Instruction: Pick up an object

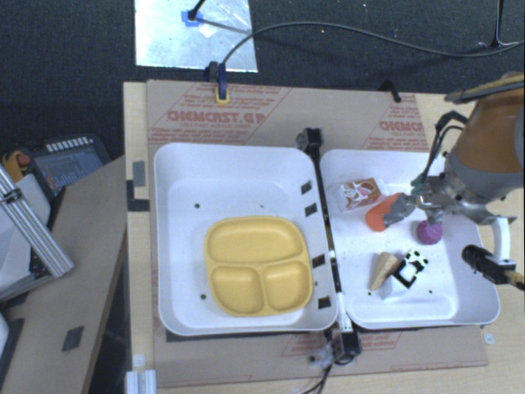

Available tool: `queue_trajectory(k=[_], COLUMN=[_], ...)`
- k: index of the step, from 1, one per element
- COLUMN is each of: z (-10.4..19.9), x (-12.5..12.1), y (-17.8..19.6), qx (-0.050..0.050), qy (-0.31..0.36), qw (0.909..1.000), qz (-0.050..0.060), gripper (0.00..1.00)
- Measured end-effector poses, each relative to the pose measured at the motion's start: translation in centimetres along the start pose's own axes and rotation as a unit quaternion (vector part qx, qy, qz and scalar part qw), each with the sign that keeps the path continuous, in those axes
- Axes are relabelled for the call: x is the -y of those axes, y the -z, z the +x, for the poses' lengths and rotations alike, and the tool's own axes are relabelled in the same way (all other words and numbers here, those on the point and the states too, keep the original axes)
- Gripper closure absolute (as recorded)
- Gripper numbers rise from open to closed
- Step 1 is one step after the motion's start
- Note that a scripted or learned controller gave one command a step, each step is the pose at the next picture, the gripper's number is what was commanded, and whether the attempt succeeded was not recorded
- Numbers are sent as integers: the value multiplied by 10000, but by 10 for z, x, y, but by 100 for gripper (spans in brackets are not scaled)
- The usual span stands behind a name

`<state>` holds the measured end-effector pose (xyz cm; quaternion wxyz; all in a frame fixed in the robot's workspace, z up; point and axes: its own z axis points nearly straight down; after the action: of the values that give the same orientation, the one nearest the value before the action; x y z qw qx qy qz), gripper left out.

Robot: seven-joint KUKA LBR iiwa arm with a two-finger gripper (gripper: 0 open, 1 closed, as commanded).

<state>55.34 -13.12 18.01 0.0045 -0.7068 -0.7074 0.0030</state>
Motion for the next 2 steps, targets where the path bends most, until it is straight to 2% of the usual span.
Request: queue_trajectory(k=[1,2], z=[0,2], x=[-3,-9], y=[6,-36], qx=[9,10], qy=[12,7], qw=[10000,10000], qz=[-58,-50], gripper=[0,0])
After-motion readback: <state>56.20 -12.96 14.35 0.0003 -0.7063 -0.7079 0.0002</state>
